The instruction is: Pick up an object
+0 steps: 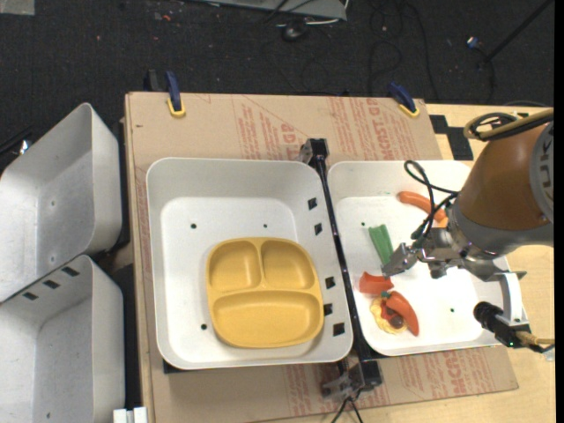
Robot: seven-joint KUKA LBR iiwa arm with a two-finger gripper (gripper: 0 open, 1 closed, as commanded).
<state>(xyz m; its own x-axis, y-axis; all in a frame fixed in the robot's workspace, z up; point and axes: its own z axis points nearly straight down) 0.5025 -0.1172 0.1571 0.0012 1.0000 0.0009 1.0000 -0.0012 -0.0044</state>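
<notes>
My gripper (419, 264) hangs over the middle of the right bin (458, 324), fingers apart and nothing between them. A green stick (381, 241) lies just left of it. Below and to the left sit a red piece (374, 282) and a red and yellow clump (394, 312). An orange carrot-like piece (414, 201) lies toward the bin's far side, partly behind a black cable.
The left bin (176, 236) holds a yellow divided plate (263, 293). A black divider with clips (331, 245) separates the two bins. The arm's orange band (504, 183) covers the right bin's right side. Two white tubs (53, 236) stand off the bench at left.
</notes>
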